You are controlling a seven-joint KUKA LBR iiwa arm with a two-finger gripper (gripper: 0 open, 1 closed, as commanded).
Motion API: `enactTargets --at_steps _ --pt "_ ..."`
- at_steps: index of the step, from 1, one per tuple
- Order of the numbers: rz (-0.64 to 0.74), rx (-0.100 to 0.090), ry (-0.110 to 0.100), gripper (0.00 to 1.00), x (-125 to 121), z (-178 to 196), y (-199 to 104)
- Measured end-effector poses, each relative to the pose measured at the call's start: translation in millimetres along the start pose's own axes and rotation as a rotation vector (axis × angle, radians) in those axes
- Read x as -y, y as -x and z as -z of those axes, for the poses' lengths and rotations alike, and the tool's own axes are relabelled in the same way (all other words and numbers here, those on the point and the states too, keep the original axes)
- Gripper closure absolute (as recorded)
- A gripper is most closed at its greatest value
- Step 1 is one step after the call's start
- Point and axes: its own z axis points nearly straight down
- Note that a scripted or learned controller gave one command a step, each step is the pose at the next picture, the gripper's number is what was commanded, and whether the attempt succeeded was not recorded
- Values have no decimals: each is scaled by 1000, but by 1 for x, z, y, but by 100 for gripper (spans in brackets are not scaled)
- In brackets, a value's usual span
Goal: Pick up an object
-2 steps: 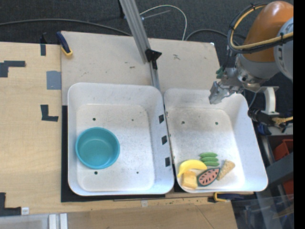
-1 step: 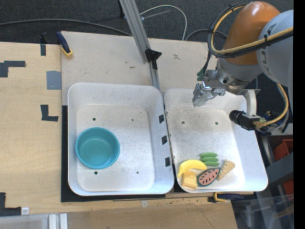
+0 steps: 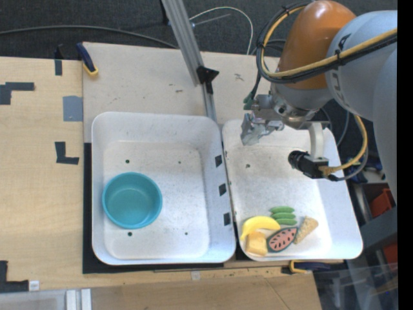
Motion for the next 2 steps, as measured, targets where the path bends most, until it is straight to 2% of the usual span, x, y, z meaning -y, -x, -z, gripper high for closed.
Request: enactTargets --at_steps 1,2 --pt "0 0 0 100 8 4 -53" --pt "-1 2 -2 100 27 -5 -97"
